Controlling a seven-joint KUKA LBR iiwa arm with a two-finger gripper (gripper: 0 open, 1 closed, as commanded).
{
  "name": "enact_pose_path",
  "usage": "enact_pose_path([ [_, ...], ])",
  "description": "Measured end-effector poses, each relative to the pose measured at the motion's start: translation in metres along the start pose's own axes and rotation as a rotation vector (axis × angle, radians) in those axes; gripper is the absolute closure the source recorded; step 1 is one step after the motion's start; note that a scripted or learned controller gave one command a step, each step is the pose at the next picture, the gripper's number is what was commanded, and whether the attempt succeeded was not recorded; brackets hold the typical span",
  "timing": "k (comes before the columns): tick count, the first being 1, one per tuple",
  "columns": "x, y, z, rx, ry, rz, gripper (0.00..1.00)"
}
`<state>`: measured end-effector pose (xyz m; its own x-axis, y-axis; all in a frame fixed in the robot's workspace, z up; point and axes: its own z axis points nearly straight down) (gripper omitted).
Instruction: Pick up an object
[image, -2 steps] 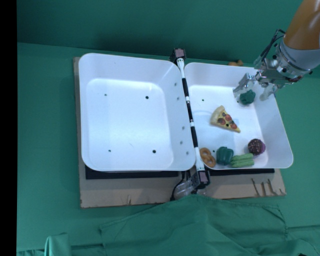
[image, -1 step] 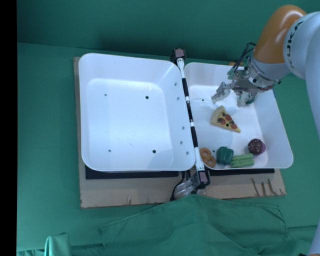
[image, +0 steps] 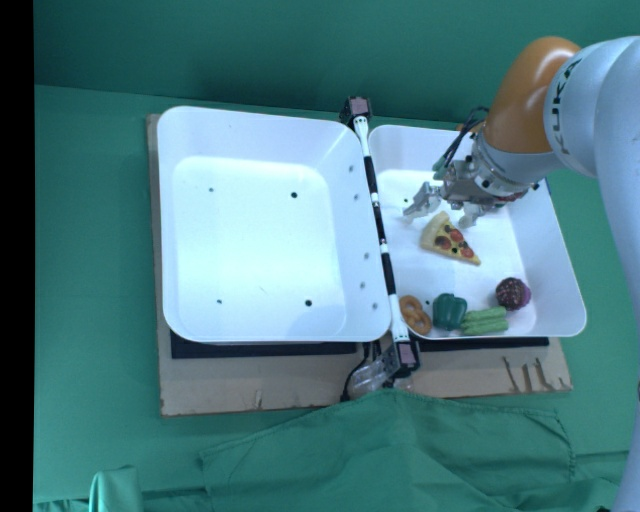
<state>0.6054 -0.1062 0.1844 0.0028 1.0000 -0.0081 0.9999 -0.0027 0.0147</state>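
1. I can read part of the letters "KUKA" on the grey arm (image: 600, 95), running down its side just past the orange band; the word is cut by the frame's right edge.
2. My gripper (image: 441, 203) hangs over the right bin (image: 560, 290), near its upper left part. Its fingers look spread, with nothing between them, so I call it released.
3. The pizza slice (image: 449, 239) lies just below the fingertips; I cannot tell whether a finger touches it.
4. Along the bin's near edge I see a pretzel (image: 414, 313), a green pepper (image: 449, 310), a green pod-like vegetable (image: 485, 321) and a dark red berry (image: 513, 293).
5. The left bin (image: 180, 200) shows small dark dots on its floor.
6. A green cloth (image: 400, 450) covers the bench's near edge, and the wrist hides part of the right bin's far rim.
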Motion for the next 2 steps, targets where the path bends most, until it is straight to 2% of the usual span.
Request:
enact_pose_path([
  [1, 0.0365, 0.0163, -0.1036, -0.003, 0.007, -0.005, 0.00],
  [2, 0.0336, 0.0154, -0.1099, 0.002, 0.006, 0.002, 1.00],
])
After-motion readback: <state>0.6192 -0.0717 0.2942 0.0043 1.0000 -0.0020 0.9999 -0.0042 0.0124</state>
